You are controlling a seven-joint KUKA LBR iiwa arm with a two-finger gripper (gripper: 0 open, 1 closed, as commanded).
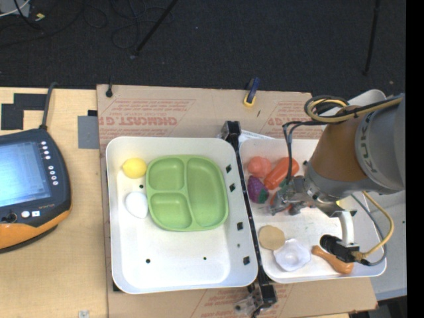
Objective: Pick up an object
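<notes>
I judge nothing lifted yet: my gripper sits low in the right shallow white plastic bin, beside a small purple rounded toy at its nine o'clock; whether it is clenched or released I cannot tell. The bins rest on brown cardboard, dark cabled floor at twelve o'clock.
</notes>
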